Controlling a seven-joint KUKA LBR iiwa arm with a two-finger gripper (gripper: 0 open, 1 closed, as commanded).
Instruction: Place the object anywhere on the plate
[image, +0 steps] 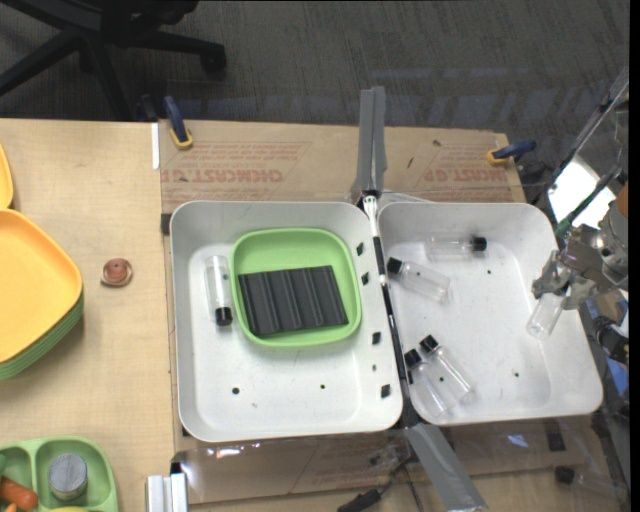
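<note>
L bin (190, 330) held the plate (296, 250), w/ a ridged block (296, 300) on it and one vial (218, 290) just left of it. R bin (500, 400) held four vials: back (455, 246), near divider (415, 280), two at front-left (440, 372). My gripper (562, 280) hung at R bin's right edge.

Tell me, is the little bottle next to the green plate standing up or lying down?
Lying down. The little bottle rests flat on its side on the left bin's floor, black cap toward the camera, just left of the green plate.

My arm (622, 215) runs off the frame's right edge. At left, the yellow plates (30, 290) and bottom-left green tray (50, 480) are cropped.
</note>
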